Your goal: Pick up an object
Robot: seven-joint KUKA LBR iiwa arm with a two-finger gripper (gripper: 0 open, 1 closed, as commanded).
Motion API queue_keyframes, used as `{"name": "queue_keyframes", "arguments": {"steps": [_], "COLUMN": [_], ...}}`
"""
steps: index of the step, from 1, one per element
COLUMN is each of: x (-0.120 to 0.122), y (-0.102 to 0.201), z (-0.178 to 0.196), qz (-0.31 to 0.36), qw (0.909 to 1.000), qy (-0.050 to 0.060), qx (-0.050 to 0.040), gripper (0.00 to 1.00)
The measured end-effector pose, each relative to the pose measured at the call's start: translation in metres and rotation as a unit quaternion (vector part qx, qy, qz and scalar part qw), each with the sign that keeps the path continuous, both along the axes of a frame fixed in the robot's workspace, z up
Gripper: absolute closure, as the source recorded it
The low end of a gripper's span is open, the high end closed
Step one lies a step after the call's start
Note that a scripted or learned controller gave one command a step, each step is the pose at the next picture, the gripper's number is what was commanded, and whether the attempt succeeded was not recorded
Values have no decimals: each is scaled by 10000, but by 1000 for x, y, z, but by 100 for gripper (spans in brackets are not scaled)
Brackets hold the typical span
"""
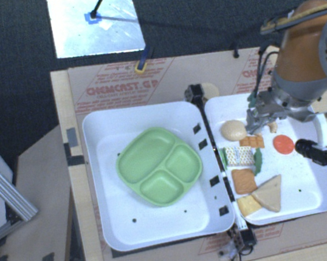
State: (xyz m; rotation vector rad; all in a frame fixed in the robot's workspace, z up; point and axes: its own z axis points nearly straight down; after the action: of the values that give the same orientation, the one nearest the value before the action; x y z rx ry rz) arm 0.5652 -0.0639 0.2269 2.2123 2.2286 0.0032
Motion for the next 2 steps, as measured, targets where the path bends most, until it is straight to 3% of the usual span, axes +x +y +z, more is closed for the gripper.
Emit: {"name": "queue_keyframes", "arguments": {"steps": [1, 2], "x": [8, 18], "y": [42, 102], "z": [0, -8], "qz": [1, 10], "qw": [10000, 10000], "qy": [-3, 2], "qx": [1, 3], "gripper": [100, 100]}}
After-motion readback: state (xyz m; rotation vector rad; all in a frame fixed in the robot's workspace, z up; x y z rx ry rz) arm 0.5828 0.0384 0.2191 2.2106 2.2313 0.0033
